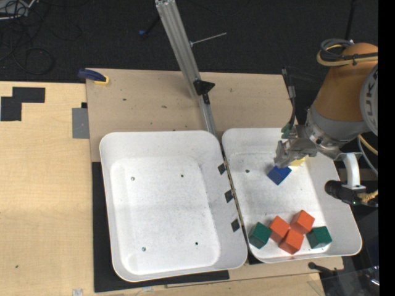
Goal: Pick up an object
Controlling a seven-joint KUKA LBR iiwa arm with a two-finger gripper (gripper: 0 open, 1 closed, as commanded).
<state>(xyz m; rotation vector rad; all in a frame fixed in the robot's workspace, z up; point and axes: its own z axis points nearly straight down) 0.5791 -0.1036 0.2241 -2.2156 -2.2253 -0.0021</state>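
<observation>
Nearest the camera, right bin (345, 242) front edge: cluster of small blocks touching each other — green block (260, 234), two orange blocks (279, 227) (292, 240), a third orange (303, 220), another green (320, 237). Left bin (123, 147) sits alongside, black clips between the two.

Further back in the right bin: blue block (279, 174), tilted on a corner, well apart from the cluster. A pale yellow piece (297, 161) just behind it, partly hidden. Gripper (285, 159) hangs right over the blue block's far edge, touching or nearly so. Whether the fingers are spread or pinched is not visible from this angle; cannot tell if the block is actually held.

Handling judgement: block looks rigid, light, likely wood or foam, flat faces give good purchase. Best hold is across two opposite flat sides, not corner to corner, or it may twist out.

Far back: tabletop (154, 103) with a slanted aluminium rail (179, 42).
</observation>
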